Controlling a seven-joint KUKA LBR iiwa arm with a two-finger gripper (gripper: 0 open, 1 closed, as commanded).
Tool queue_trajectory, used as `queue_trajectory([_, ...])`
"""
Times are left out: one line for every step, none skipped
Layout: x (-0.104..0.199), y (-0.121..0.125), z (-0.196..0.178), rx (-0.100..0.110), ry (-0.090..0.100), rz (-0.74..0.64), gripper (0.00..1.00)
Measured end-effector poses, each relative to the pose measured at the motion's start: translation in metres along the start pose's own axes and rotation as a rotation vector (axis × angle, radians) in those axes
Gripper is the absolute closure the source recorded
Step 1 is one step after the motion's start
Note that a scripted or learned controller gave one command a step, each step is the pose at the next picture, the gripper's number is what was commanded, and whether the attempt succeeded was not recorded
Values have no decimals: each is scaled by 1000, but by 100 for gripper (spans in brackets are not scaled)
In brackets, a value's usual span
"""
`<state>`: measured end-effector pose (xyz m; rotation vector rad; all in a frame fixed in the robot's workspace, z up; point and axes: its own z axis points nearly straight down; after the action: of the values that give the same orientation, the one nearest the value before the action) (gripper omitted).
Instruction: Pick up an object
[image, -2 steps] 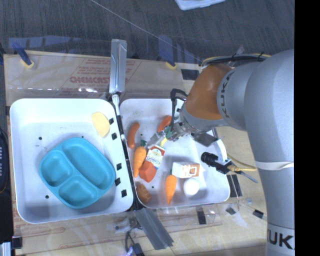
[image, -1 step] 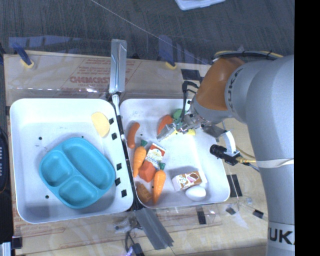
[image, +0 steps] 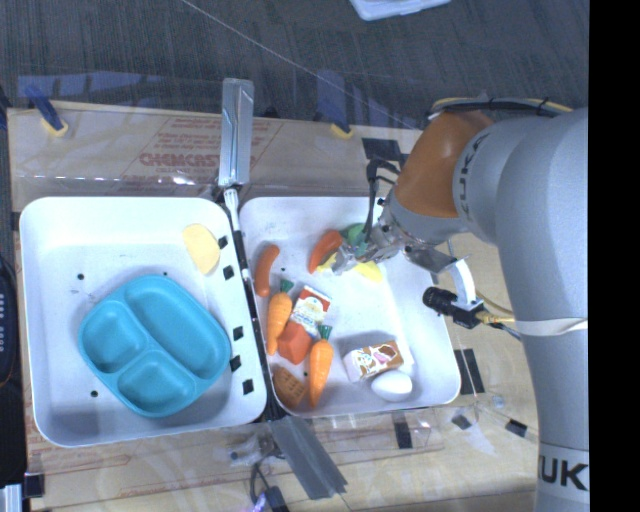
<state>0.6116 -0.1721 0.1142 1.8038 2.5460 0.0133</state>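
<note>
gripper (image: 362, 252) low in right bin (image: 432, 340), grip unclear | carrot (image: 325, 249), yellow piece (image: 371, 270) crowd it | far wall near, possibly touching

The big grey arm (image: 540, 230) comes in from the right and bends down. Its orange band (image: 435, 165) sits above the wrist. The gripper (image: 362, 252) points low, toward the left.

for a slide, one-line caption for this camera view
KUKA arm's gripper low among toy food in the right bin, by an orange carrot; blue tray in the left bin.
</note>
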Motion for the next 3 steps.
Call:
queue_trajectory([47, -6, 7, 24, 14, 100, 100])
queue_trajectory([46, -7, 7, 24, 14, 100, 0])
queue_trajectory([20, 24, 23, 22, 11, 193, 0])
